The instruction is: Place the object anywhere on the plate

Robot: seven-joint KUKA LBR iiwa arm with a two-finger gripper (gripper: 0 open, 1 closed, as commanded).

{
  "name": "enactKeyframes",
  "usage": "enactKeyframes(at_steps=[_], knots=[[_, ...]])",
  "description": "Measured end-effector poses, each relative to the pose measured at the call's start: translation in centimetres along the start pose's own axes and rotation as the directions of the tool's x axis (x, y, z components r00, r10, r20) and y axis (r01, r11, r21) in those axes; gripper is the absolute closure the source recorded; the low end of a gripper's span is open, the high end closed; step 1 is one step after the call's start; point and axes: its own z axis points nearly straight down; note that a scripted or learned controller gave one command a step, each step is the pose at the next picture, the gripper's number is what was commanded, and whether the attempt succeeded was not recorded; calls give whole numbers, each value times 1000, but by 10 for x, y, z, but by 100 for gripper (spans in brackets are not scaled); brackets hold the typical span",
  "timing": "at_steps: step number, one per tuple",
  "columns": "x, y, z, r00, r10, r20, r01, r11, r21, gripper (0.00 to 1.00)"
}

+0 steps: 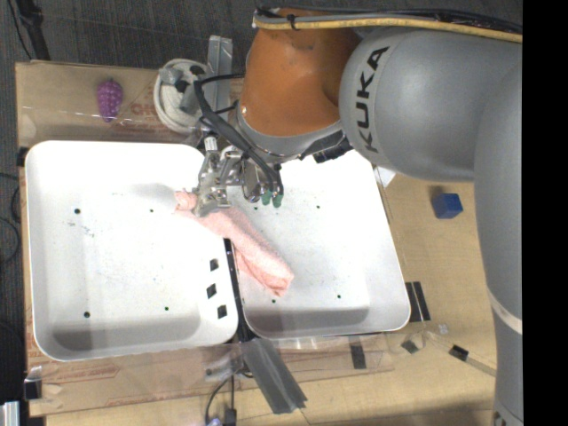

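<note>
A long, soft pink object lies at a slant across the wall where the two white bins meet. Its lower end rests in the right bin. Its upper end reaches into the left bin. My gripper hangs from the orange-banded wrist right over that upper end. Its metal fingers are closed on the pink object, and a short pink tip pokes out to their left. The wrist hides the back edge of the right bin.
A purple grape-like bunch and a white coiled thing lie on the bench behind the left bin. A blue block sits on the bench right of the right bin. The big grey arm covers the upper right.
</note>
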Motion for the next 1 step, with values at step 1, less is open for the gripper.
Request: enactKeyframes(at_steps=[1], knots=[[21,46,7,1000,-4,0,4,1000,0,100]])
